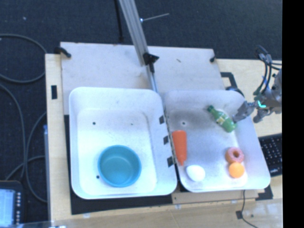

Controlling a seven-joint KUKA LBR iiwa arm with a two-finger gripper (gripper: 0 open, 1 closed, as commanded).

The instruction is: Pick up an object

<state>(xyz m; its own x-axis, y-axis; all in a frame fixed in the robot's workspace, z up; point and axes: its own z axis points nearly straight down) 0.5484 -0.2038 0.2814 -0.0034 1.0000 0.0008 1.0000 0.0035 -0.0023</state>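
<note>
My gripper point(251, 113) hangs at the right rim of the right bin point(199, 103), open, with nothing between its fingers. A small green bottle point(222, 118) lies just left of its nearer finger point(242, 110), close to it; whether they touch I cannot tell. Further toward the front of that bin lie an orange carrot point(179, 145), a white egg point(195, 173), a pink donut point(234, 155) and an orange ball point(236, 170). A blue bowl point(119, 165) sits in the left bin point(85, 108).
A slanted metal rail point(135, 27) runs from the top down to the gap between the bins. A black keyboard point(271, 151) sits right of the right bin. Cables trail on the dark floor at left.
</note>
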